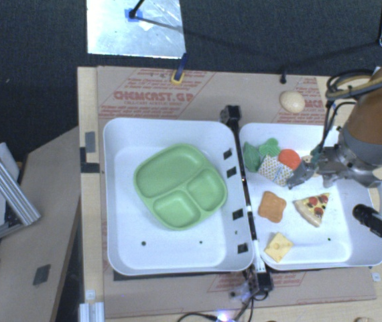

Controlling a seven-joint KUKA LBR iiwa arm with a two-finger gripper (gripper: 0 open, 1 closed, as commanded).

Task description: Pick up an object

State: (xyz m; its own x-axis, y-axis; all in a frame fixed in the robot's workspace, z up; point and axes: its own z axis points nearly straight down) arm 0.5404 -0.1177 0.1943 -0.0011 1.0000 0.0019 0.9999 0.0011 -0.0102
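White plastic bins sit side by side in front of you, and the arm point(372, 129) has its gripper point(303, 173) low over the right bin point(362, 247), at the cluster of toy food near that bin's far-left corner. You are in the approach step, as I judge it: nothing is lifted, and no item shows between the gripper's tips. Whether the tool is apart or together you cannot tell from this angle, because the dark tip blurs against the items beneath it.

The nearest candidate is the patterned packet point(275, 170), a small pale piece with speckled print, lying just beside the tool and touching the green leafy toy point(258, 153) and the red-orange tomato point(289, 157). Such crowding could let a neighbour get nudged or caught instead.

Easier targets lie apart on the bin floor: the pizza slice point(313, 207) just below the gripper, the brown cookie-like piece point(272, 206), and the yellow cheese wedge point(279, 247) toward the near edge.

The left bin point(120, 247) carries a green divided plate point(179, 186); an egg-shaped object point(292, 101) rests on the bench beyond the bins.

Next, you need a clean descent centred on one piece, then closure and a straight lift.
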